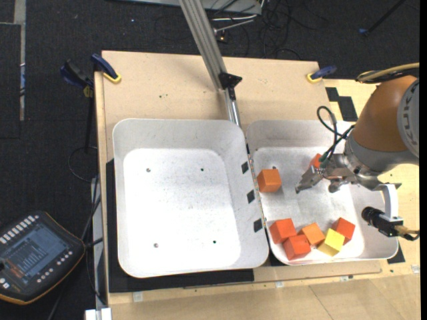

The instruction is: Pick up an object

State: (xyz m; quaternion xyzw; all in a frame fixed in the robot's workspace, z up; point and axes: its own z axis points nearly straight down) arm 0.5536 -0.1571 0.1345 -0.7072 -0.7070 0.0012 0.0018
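A white bin lies on the desk, well to the left of the claw. In the second bin, an orange block sits alone just left of the claw. Below the claw, near the bin's front edge, a red block, another red block, an orange cube, a yellow block and a red cube cluster together. How far the claw is open cannot be told; something red-orange shows at it.

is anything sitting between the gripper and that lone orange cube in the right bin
Nothing visible does. The gripper hangs just right of the lone orange cube, with bare bin floor between them; the other blocks cluster nearer the front edge.
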